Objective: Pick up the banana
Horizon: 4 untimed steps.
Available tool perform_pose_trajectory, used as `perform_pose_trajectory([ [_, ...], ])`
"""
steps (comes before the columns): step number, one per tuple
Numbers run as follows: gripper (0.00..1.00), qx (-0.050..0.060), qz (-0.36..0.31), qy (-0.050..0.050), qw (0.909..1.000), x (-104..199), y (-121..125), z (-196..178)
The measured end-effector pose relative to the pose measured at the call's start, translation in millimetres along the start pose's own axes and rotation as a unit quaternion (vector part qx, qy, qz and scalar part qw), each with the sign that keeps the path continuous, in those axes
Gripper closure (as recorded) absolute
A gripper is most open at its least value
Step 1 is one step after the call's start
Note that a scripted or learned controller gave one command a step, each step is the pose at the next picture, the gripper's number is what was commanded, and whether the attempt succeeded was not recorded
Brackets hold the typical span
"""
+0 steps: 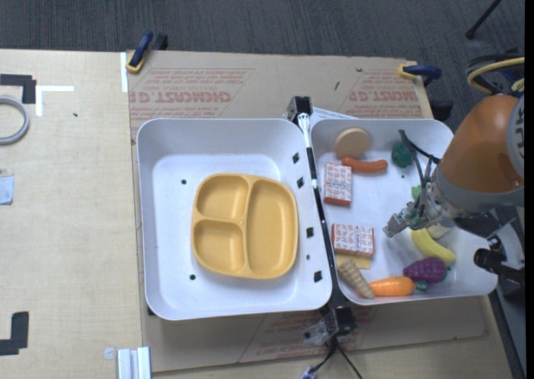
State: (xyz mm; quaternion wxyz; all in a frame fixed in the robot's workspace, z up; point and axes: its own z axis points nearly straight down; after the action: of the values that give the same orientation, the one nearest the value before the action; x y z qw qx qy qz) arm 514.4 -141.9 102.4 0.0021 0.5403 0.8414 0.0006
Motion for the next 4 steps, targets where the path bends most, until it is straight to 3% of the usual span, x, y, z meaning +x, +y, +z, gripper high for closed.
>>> perform_pose_trajectory([
  [1,1.00,0.001,-0.109,0.001,0.9940,-6,-9,10],
  [2,1.00,0.000,-0.207,0.000,0.9784,-39,-32,10],
  [3,1.00,0.000,-0.219,0.001,0.9758,61,-11,-90],
  [4,1.00,0.001,-0.075,0.001,0.9972,-7,-13,10],
])
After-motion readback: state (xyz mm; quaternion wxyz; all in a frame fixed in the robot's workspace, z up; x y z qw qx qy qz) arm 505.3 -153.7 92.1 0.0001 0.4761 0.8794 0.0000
